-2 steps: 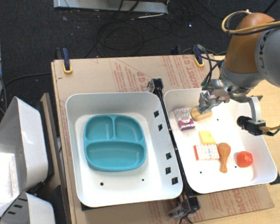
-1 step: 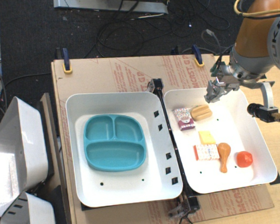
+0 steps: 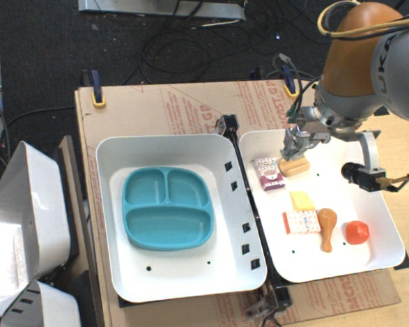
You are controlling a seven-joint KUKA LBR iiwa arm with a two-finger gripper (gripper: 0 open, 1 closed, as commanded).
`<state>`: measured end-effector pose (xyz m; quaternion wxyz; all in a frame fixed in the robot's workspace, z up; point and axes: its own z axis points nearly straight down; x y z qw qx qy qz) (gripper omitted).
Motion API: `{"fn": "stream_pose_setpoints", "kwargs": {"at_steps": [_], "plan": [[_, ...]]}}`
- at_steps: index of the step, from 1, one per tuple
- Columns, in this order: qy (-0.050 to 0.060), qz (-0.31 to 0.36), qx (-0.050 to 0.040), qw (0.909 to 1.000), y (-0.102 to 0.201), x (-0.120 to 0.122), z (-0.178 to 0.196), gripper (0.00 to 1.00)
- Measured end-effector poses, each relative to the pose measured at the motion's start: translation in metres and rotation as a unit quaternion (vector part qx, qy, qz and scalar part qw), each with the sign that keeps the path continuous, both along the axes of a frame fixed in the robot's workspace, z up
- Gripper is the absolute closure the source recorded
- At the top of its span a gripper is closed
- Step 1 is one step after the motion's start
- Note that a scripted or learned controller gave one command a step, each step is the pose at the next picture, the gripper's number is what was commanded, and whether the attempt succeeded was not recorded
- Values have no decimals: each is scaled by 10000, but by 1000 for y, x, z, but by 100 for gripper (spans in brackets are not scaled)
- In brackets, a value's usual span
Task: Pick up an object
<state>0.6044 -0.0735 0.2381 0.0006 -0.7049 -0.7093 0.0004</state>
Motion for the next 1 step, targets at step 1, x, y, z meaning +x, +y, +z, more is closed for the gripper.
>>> {"fn": "stream_pose_setpoints", "kwargs": {"at_steps": [1], "plan": [[5, 5, 4, 10000, 53, -16, -12, 100]]}}
